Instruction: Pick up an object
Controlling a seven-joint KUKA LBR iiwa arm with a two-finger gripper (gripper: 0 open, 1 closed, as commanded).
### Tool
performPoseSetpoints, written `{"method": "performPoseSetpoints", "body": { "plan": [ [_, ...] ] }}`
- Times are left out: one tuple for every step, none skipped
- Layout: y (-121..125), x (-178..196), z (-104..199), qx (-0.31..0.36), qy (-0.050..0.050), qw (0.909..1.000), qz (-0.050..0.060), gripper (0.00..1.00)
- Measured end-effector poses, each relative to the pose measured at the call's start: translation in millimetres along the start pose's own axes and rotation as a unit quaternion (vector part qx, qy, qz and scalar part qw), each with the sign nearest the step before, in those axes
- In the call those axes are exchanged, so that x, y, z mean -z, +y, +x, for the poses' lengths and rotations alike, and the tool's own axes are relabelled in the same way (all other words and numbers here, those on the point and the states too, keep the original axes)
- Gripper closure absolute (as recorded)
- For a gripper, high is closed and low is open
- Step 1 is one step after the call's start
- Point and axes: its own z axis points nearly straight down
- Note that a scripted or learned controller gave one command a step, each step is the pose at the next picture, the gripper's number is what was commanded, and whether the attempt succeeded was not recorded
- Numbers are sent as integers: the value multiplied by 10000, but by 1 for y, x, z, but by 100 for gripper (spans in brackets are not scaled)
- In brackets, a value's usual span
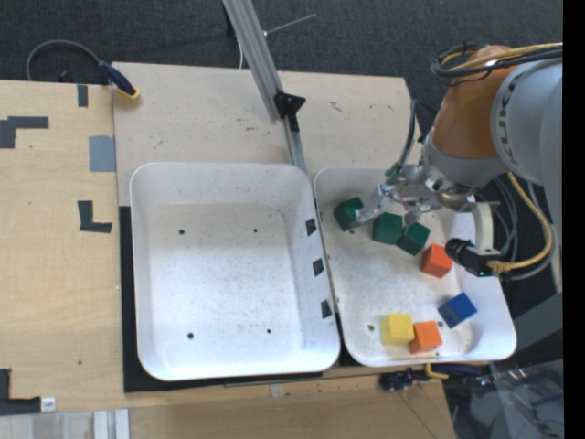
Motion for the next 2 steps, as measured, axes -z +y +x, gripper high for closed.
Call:
{"method": "performPoseSetpoints", "body": {
  "plan": [
    [4, -60, 1, 0, -14, 10000, -35, 0],
    [9, -69, 0, 2, -21, 9999, -127, 0]
  ]
}}
